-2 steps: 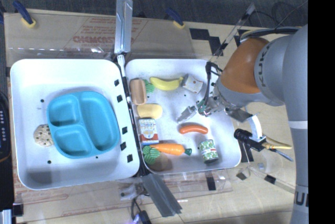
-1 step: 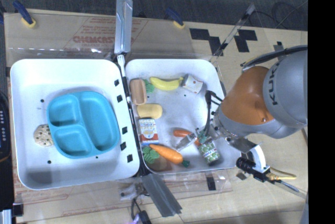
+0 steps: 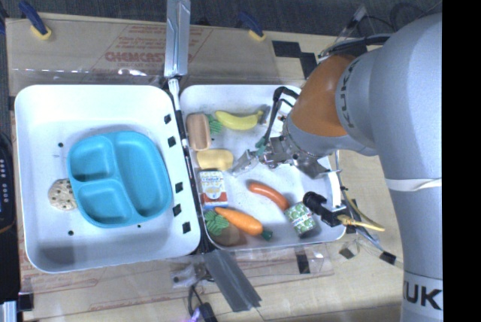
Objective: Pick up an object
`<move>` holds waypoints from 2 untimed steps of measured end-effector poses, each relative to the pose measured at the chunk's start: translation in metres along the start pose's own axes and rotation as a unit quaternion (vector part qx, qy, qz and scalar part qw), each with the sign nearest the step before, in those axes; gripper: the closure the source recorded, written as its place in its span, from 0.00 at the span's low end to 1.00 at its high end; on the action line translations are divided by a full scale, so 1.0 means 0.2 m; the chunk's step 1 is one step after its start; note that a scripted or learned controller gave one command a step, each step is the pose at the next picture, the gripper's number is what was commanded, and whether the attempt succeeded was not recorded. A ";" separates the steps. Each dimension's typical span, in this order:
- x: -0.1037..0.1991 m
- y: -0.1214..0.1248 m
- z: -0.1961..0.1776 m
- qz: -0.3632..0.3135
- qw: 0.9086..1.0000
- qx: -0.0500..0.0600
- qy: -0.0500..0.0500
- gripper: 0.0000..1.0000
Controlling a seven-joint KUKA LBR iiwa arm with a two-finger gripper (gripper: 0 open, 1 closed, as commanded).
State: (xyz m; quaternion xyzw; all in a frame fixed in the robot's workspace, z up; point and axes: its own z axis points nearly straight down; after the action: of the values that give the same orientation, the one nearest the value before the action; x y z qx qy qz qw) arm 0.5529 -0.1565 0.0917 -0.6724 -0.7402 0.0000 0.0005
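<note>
Sausage (image 3: 268,195) lay in the right bin (image 3: 248,96), just at five o'clock from my gripper (image 3: 252,159); I couldn't tell how its tips stood. I counted one banana (image 3: 237,120), one carrot (image 3: 239,220), one small carton (image 3: 213,187), and perhaps two bread pieces. One blue tray (image 3: 119,177) sat in the left bin (image 3: 37,117).

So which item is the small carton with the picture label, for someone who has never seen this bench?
Start at the right-hand bin, the one crowded with toy food. Along its left wall, just below the yellow block and above the carrot, lies the small carton. It is the one boxy white item with a printed red and orange label; its neighbours are plain-coloured food shapes.
</note>
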 end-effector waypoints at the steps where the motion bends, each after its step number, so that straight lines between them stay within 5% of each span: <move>1: 0.05 -0.13 -0.04 -0.062 0.998 0.002 0.001 0.00; 2: 0.05 -0.13 -0.09 -0.063 0.998 0.002 0.001 1.00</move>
State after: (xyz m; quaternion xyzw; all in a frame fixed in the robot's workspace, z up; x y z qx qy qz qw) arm 0.5261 -0.1496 0.1092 -0.6244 -0.7811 0.0006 0.0025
